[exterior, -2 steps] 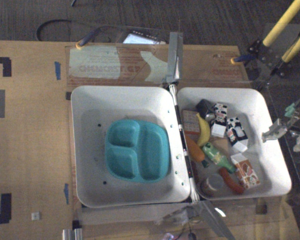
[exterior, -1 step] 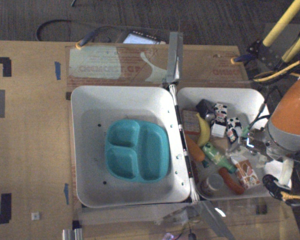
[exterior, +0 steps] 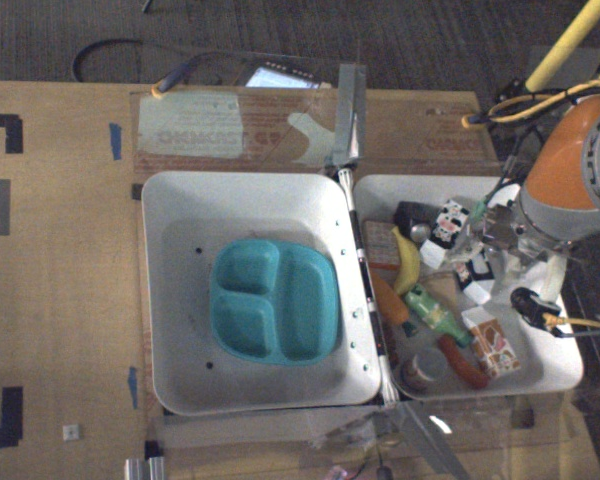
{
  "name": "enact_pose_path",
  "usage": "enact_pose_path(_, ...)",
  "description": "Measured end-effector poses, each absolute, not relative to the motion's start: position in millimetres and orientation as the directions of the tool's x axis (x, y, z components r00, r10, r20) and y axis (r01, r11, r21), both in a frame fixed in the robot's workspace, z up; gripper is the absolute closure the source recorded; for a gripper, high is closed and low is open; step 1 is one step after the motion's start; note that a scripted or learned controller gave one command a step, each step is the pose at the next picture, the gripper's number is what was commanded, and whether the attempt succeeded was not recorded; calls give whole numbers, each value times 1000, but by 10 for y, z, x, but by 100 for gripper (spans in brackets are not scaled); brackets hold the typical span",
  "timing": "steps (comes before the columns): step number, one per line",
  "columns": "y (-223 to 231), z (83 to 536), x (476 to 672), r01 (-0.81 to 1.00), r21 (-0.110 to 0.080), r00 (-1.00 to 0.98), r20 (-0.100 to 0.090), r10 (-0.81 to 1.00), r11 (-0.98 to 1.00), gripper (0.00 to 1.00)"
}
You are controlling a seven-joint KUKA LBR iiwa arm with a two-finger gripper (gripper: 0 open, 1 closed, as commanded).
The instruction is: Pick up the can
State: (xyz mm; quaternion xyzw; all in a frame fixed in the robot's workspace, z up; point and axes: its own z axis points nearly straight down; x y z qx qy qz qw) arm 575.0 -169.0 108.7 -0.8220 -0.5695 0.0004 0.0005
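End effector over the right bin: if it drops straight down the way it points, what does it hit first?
Probably the black-and-white carton under the end effector, not the can, which sits at the right bin's near edge. Depth is unclear from this slant.

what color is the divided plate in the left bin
Teal, seen in the camera view: the divided plate.
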Motion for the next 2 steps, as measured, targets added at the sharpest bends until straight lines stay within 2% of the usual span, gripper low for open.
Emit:
enact_pose_path(1,-1678,1184,5756,937,-2,348,-1,937,-348,100)
enact_pose_path(2,-925,2409,5950,734,-1,679,-1,734,-679,100)
